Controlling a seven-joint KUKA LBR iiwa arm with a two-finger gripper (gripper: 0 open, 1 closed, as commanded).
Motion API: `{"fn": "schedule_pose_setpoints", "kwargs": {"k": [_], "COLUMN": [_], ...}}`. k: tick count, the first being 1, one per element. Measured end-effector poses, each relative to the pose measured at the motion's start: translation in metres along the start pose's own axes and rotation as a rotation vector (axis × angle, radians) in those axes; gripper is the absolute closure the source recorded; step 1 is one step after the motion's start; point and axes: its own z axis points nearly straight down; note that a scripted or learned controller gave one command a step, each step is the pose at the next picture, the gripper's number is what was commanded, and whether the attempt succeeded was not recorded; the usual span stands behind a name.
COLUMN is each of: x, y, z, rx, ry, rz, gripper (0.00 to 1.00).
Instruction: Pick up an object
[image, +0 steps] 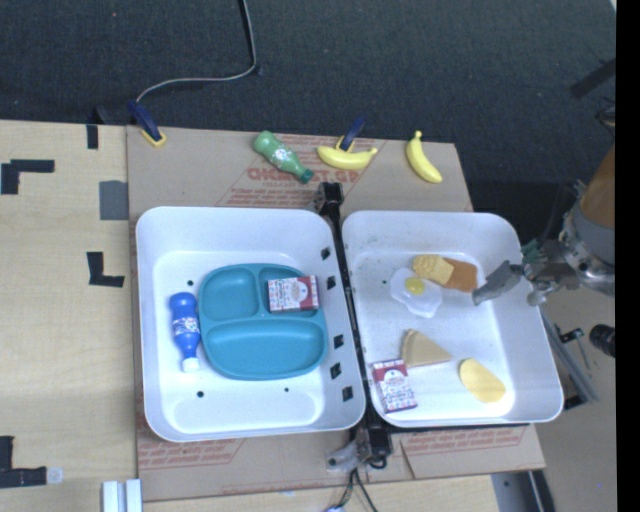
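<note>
Wooden counter (60, 300), cardboard sheet (200, 165) beneath two white bins (160, 330); dark carpet (400, 60) at frame top. End effector (520, 275) at right edge; finger spacing cannot be told.

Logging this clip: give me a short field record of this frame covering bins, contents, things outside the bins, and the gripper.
left bin: blue divided tray carrying a small red carton; blue bottle beside the tray
right bin: bread slice, fried egg, cheese wedge, yellow piece, red carton
outside bins: green bottle, two bananas
gripper: at right bin's right edge, near the bread, holding nothing visible
</note>
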Motion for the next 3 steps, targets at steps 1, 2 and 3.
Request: {"fn": "schedule_pose_setpoints", "kwargs": {"k": [1, 2, 3], "x": [0.009, 0.068, 0.067], "y": [0.083, 0.129, 0.129], "z": [0.073, 0.145, 0.135], "rx": [0.001, -0.006, -0.005], "ry": [0.000, -0.001, -0.003], "rz": [0.000, -0.002, -0.002], "gripper": [0.00, 0.00, 1.00]}}
